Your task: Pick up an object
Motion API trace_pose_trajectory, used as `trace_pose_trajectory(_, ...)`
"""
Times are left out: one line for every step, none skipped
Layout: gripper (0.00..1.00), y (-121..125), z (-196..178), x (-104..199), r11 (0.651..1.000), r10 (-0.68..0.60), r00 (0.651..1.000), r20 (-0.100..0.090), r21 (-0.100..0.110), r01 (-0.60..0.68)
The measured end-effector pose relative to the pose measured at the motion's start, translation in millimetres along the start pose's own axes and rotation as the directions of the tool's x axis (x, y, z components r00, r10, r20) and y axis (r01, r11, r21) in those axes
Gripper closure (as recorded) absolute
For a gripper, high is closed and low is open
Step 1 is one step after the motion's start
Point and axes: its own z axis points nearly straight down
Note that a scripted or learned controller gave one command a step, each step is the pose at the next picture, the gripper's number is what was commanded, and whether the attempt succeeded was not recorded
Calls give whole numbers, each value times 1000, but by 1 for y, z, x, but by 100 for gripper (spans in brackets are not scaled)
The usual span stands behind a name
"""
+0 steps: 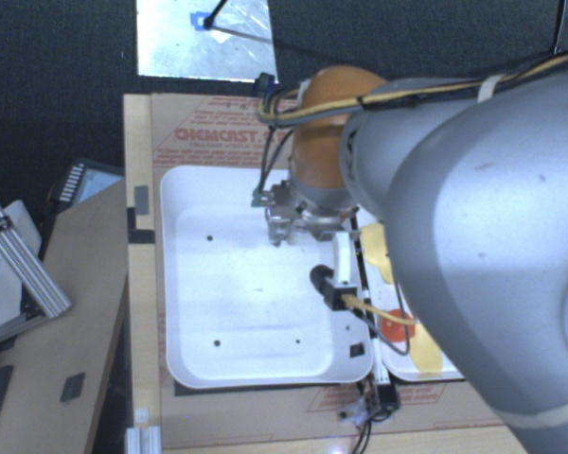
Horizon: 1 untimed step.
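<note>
1. Yellow object (375,251): lies in the right-hand bin (412,372), near its left wall; largely hidden by the arm, shape not determinable.
2. Orange-red object (395,328): same bin, nearer the front; partly hidden.
3. Second yellow piece (427,355): just beside the orange-red object, at the front.

The left bin (237,291) looks like smooth, slightly glossy white plastic. Beneath it the counter (208,130) is matt brown cardboard with red print. Right of the bin, the arm (473,206) has a smooth, satin grey shell; behind it lies a shiny foil-like sheet (204,26).
</note>
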Motion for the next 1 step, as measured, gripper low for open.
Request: trace_pose_trajectory(100,36,-65,27,1000,2,1000,-1,-9,-2)
